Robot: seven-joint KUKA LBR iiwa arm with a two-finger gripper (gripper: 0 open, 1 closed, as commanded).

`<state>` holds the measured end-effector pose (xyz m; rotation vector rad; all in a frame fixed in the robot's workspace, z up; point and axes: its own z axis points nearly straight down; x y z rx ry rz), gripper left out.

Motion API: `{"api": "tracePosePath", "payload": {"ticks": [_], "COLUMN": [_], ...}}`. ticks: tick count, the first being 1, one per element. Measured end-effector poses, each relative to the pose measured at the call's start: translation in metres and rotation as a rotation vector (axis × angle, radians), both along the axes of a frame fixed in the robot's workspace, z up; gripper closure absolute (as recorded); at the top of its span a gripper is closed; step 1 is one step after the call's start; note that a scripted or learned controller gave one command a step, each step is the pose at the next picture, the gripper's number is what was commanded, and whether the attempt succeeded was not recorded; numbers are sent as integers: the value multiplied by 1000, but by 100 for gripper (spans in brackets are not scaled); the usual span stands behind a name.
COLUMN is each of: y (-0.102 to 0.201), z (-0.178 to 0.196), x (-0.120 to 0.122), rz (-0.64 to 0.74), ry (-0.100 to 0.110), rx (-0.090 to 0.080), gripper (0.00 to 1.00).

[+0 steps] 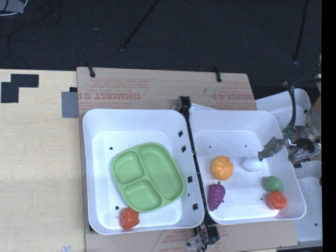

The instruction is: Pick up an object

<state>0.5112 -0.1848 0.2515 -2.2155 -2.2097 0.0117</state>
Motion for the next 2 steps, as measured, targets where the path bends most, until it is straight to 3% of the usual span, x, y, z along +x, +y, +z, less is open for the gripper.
{"api": "tracePosePath", "payload": {"ticks": [1,2], "y": [0,-2], "z": [6,-51], "x": [2,-8], "rz": [3,2], "ry": [-11,-6], "rx": [-2,-1], "gripper": [0,0]}}
